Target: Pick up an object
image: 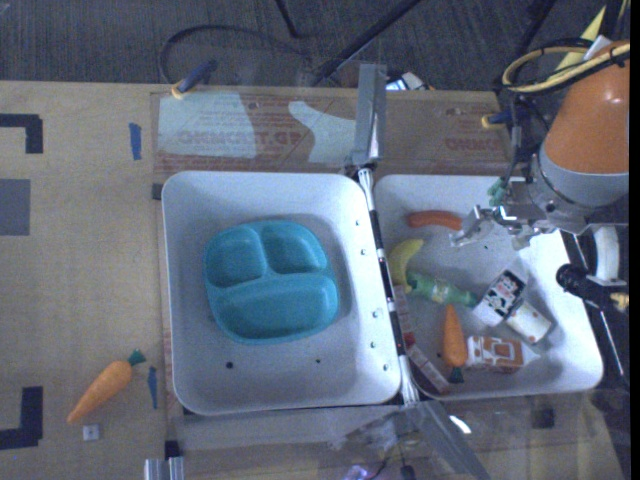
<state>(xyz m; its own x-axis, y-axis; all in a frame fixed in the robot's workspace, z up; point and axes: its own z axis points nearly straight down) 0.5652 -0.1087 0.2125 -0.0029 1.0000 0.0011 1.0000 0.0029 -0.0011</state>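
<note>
Toys Are Waiting in the Right Bin While Our Gripper Is Hovering Above

Toys, any of which could be the object for this task, are lying loose in the right bin (575, 368). We are counting a red sausage (434, 220) at the far side, a yellow banana (403, 260) against the left wall, a green bottle (441, 290) just right of it, an orange carrot (454, 336) nearer to us, a black-and-white carton (503, 294) and an orange-and-white box (496, 353) toward the near right corner. They are sitting close together, some touching, which we judge is making a clean grasp harder.

We are reaching in from the right, and our gripper (492, 223) is hanging over the far part of that bin, between the sausage and the carton. Its fingers are spreading apart with nothing between them, which suits a descent onto a toy and not a lift. We judge the sausage and the carton to be the nearest candidates.

In the left bin (190, 298) a blue divided plate (270, 280) is resting alone. Another carrot toy (102, 388) is lying on the bench (70, 288), left of both bins and well apart from our arm.
</note>
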